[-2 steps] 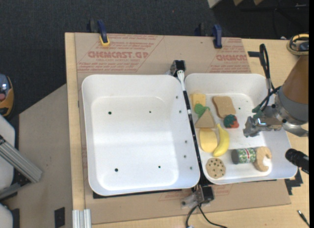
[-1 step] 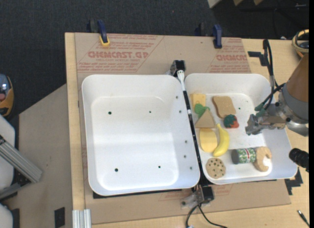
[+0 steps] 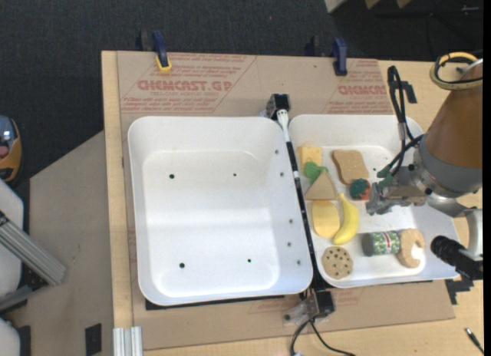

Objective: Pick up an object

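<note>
Gripper (image 3: pixel 381 197) hovering low over right bin (image 3: pixel 430 274), beside banana (image 3: pixel 347 222). Finger state unclear; can't tell any hold. Nothing looking lifted yet.

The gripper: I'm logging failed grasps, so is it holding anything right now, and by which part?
Cannot be told. The gripper hangs low in the right bin beside the banana, with nothing visibly between its fingers.
</note>
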Controlling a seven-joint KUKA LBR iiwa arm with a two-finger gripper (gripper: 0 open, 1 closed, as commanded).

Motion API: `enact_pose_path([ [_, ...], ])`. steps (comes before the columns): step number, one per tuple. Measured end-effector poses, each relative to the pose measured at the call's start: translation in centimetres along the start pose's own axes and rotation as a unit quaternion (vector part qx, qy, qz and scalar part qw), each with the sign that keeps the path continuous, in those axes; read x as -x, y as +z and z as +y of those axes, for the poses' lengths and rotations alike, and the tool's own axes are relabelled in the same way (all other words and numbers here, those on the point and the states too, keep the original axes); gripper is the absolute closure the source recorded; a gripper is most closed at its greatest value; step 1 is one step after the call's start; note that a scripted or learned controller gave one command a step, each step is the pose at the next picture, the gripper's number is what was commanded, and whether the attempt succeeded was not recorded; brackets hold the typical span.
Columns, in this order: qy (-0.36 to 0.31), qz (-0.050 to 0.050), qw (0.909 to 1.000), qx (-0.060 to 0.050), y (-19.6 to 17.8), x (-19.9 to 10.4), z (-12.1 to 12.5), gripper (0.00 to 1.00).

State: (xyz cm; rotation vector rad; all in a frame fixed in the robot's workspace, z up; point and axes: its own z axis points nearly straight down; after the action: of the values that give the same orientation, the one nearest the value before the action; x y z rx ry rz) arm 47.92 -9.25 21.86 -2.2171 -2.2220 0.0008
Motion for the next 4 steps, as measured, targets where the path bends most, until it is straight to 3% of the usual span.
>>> enact_pose_path([
  [1, 0.004, -0.006, 0.9999, 0.012, -19.9, 9.8, 1.7, 1.0],
  [2, -0.004, 0.002, 1.0, -0.004, -6.1, -2.3, 2.9, 1.0],
  [3, 0.004, -0.003, 1.0, 0.005, -10.7, 5.2, 3.7, 1.0],
  [4, 0.0, 0.001, 1.0, -0.003, -4.0, -0.1, -0.2, 1.0],
])
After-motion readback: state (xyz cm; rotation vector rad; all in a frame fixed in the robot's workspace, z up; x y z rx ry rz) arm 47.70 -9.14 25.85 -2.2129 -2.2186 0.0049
